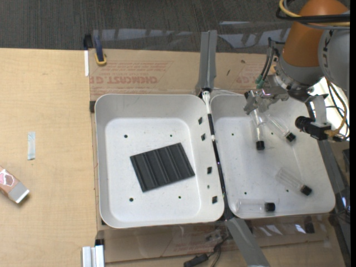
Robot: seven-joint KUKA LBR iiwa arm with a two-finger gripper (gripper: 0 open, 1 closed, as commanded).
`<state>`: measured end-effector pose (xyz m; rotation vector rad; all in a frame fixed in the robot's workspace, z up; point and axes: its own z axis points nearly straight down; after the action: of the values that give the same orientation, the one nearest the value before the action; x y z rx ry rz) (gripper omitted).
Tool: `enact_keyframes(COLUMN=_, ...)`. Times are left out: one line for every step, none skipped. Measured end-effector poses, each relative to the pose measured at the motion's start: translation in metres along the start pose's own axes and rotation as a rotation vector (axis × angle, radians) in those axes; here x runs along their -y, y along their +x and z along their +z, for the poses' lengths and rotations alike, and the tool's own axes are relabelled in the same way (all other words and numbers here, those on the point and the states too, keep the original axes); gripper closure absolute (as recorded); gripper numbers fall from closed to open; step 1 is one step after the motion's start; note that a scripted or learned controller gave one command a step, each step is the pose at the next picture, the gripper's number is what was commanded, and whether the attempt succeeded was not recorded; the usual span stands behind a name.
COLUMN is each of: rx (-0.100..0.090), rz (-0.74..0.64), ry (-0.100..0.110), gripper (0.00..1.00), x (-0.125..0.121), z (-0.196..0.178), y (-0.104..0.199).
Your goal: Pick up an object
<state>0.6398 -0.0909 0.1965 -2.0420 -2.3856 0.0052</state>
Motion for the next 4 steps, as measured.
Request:
enact_keyframes(rx=0.0, rz=0.083, ry=0.0, gripper=1.0, x=-0.02, z=-0.005, y=0.058)
enact_keyframes(rx=0.002, rz=0.081, ry=0.003, gripper=1.0, x=-0.02, z=-0.012, y=0.058)
enact_keyframes(rx=0.004, rz=0.079, ry=0.007, gripper=1.0, x=-0.02, z=-0.018, y=0.057)
enact_keyframes(rx=0.006, rz=0.077, ry=0.01, gripper=1.0, x=-0.02, z=-0.025, y=0.057)
